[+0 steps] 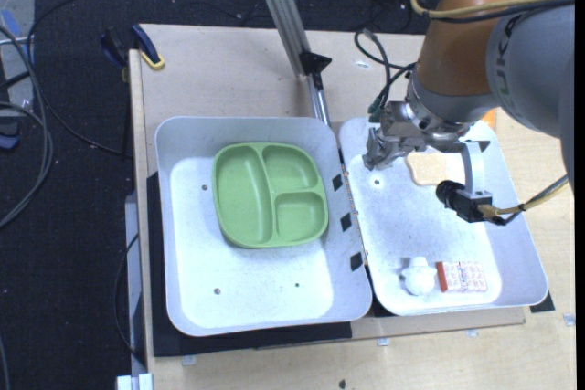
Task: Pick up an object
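Note:
My gripper (377, 156) hangs over the upper left part of the right bin (512, 237), close above its floor, with nothing seen in it. A flat cream-coloured object (428, 168) lies just to its right, partly hidden by the wrist. Near the bin's front edge a small white lumpy object (418, 278) rests next to a red-and-white patterned packet (462, 277). The left bin (187, 279) holds a green divided plate (271, 194).
The grey arm with its orange band (471, 23) covers the back right of the right bin. A black connector with a cable (463, 201) hangs over the bin's middle. A slanted metal pole (285, 9) stands behind the bins.

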Available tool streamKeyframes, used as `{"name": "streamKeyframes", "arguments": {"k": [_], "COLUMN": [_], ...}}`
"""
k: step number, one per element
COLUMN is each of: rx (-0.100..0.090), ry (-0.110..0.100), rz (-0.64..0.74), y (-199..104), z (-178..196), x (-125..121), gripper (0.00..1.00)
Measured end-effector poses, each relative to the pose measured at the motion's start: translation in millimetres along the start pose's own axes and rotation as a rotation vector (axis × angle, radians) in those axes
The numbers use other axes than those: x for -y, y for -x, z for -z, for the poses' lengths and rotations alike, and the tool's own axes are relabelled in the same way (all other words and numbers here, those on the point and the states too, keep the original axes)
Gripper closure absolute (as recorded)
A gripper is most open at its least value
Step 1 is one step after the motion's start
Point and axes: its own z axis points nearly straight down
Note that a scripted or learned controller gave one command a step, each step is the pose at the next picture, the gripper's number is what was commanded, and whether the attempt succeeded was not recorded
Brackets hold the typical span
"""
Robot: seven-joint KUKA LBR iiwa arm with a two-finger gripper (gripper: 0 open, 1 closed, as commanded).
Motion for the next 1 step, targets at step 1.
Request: {"name": "streamKeyframes", "arguments": {"k": [1], "rx": [0.000], "ry": [0.000], "rz": [0.001], "y": [-52.8], "z": [8.4], "x": [19.5], "gripper": [1.00]}}
